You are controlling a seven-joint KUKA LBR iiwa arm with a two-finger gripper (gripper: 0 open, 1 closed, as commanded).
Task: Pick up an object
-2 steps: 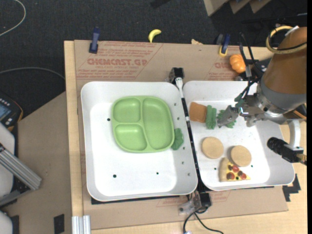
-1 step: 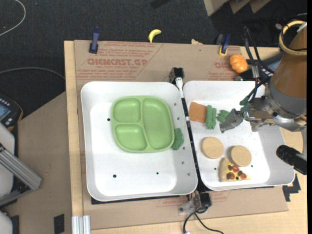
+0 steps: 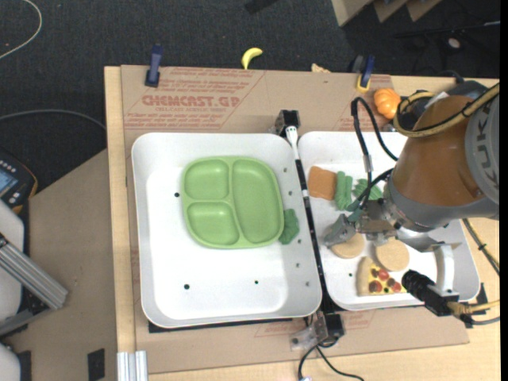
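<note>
Camera view: arm (image 3: 444, 165) bends low, gripper (image 3: 346, 230) over right bin (image 3: 468, 272).

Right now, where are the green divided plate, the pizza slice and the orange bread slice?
green divided plate (image 3: 233, 202), camera view, the centre ridge.
pizza slice (image 3: 379, 280), camera view, the topping.
orange bread slice (image 3: 321, 182), camera view, the flat middle.

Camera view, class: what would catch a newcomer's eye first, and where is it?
The grey and orange arm looms over the right bin, its claw low among toy foods such as a pizza slice and a brown toast piece. In the left bin lies a green divided plate.
</note>
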